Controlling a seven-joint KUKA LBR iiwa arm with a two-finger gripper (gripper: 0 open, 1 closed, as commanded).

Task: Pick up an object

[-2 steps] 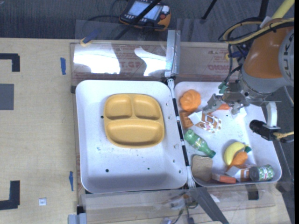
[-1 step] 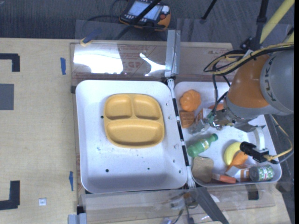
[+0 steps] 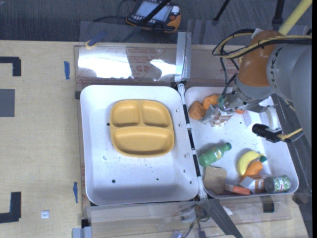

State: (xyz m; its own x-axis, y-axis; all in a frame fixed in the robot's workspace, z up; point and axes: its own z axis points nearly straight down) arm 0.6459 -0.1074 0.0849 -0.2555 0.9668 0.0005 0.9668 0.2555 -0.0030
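Note:
My gripper (image 3: 219,115) is down in the right bin (image 3: 285,155), near its far left corner, beneath the orange wrist band. It sits right beside two orange toy pieces: one (image 3: 196,109) to its left and one (image 3: 211,100) just behind it. Whether it touches either is unclear. Nearer the front lie a green bottle (image 3: 214,154), a yellow banana (image 3: 247,160) with an orange carrot (image 3: 254,168) against it, a green-labelled can (image 3: 277,184), a brown bread slice (image 3: 215,179) and a thin red-orange piece (image 3: 237,189).
The left bin (image 3: 94,148) holds a yellow divided plate (image 3: 142,128). A black clip-like part (image 3: 267,132) hangs over the right bin. The arm's grey body and cables cover the right bin's far right corner. A clear plastic panel stands behind the left bin.

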